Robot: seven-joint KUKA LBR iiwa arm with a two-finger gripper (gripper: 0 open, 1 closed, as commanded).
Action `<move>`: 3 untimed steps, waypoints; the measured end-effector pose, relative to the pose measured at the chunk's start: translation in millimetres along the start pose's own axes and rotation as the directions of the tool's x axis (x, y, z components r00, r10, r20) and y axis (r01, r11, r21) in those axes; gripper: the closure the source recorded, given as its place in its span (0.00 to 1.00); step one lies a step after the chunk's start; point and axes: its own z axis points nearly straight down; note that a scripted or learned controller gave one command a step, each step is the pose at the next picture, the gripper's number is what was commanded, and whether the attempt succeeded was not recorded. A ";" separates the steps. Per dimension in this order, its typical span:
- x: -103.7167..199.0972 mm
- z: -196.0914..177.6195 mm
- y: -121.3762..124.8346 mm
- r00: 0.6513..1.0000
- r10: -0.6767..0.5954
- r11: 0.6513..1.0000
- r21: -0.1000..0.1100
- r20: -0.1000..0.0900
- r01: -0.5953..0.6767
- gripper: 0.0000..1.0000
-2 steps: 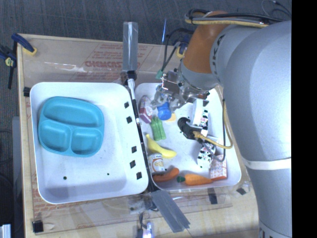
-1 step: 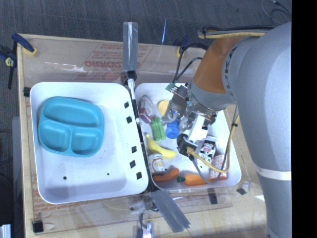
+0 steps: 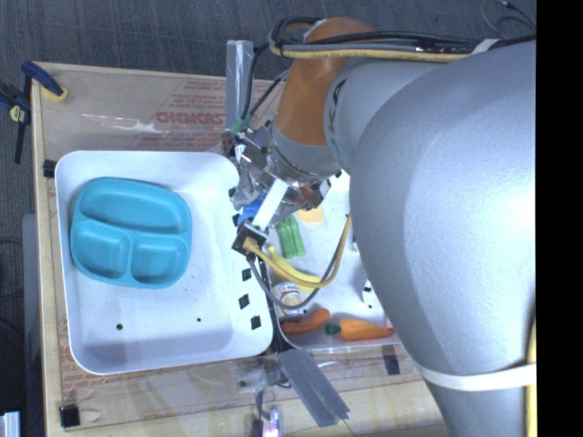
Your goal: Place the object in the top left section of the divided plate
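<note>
Blue divided plate (image 3: pixel 130 232), 3 sections, lies flat in left white bin (image 3: pixel 164 321), toward its upper left, well apart from everything else. Grey arm (image 3: pixel 437 198) with orange band reaches in from the right and hides most of right bin (image 3: pixel 314 255). Tool (image 3: pixel 246 188) sits low over the seam between the 2 bins, near the upper edge; cannot tell if it is apart, together or clamped on anything. Items showing in the right bin: green piece (image 3: pixel 290 238) just beside the tool, pale yellow piece (image 3: pixel 311 215) just above it, small can (image 3: pixel 290 294) lower down, 2 carrots (image 3: pixel 305 320) by the bottom wall. Cannot tell which one is the object to place. Worktop (image 3: pixel 109 107) is pale wood with red print.
</note>
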 end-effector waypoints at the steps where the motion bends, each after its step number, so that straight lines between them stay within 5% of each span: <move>1: 45.6 45.9 -55.4 0.999 0.041 0.999 0.001 0.002 -0.041 1.00; 2: 112.4 7.4 -61.5 0.995 -0.105 0.995 -0.002 0.001 0.105 1.00; 3: 139.9 68.5 -66.7 1.000 -0.001 1.000 0.001 0.004 0.001 1.00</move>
